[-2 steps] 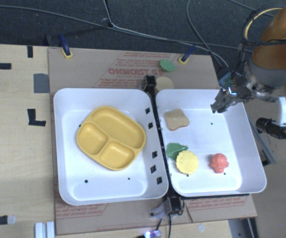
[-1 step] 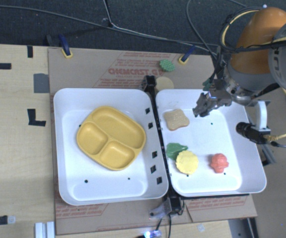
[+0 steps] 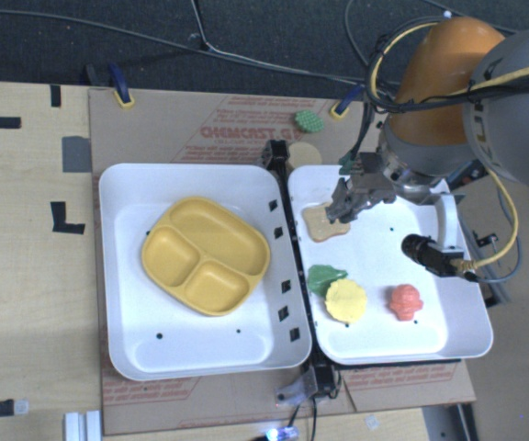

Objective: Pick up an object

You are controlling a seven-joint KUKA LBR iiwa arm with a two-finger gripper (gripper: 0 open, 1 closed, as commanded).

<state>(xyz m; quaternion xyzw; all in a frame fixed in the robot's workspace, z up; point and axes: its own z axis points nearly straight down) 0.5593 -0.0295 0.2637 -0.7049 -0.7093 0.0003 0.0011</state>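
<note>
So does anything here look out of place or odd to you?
One thing: a small green object lies on the cardboard outside both bins, behind the right bin, while the other small items sit inside it. The yellow divided plate in the left bin also sits askew to the bin's walls.

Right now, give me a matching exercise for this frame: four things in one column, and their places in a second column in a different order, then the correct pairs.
Things:
1. yellow divided tray
2. tan flat piece
3. red item
4. small green item

Places:
A. on the cardboard beyond the bins
B. in the left bin
C. in the right bin, toward its near right corner
D. in the right bin, by its left wall, just below the gripper

Pairs: 1-B, 2-D, 3-C, 4-A
</note>
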